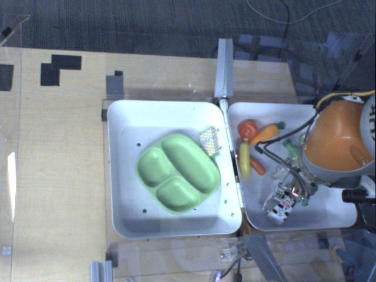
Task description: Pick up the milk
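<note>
Wooden surface (59,157), right bin (329,216): hand (286,200), finger state untellable, above small milk carton (277,209); risk: glancing grip tips it.

Pale wooden bench (59,175), 2 white bins (120,175) side by side, black patches (59,68)

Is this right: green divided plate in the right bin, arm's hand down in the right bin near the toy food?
Not quite. The green divided plate lies in the left bin, as the camera view shows. The rest holds: the hand is down in the right bin, near the toy food.
</note>
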Action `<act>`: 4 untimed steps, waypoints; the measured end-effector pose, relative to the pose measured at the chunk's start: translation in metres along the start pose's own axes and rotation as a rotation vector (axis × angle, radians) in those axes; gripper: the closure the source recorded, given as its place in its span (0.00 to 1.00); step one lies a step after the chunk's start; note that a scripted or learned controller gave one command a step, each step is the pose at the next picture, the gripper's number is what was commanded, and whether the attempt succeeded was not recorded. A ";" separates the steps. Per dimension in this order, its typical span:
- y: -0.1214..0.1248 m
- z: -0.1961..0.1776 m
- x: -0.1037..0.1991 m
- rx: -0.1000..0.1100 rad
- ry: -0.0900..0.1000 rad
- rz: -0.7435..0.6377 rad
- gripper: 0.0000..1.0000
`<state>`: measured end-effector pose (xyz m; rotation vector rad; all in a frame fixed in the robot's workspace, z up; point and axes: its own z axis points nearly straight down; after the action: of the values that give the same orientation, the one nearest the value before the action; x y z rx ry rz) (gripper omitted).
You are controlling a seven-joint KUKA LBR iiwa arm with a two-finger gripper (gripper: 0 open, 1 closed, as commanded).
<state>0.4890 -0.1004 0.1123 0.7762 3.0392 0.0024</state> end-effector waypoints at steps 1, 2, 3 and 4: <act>0.002 -0.010 -0.003 -0.004 -0.006 0.004 1.00; 0.062 -0.072 0.034 -0.001 -0.002 0.007 1.00; 0.062 -0.072 0.033 -0.001 -0.001 0.008 0.00; 0.062 -0.072 0.034 -0.001 -0.001 0.008 0.00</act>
<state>0.4891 -0.0297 0.1845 0.7873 3.0349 0.0037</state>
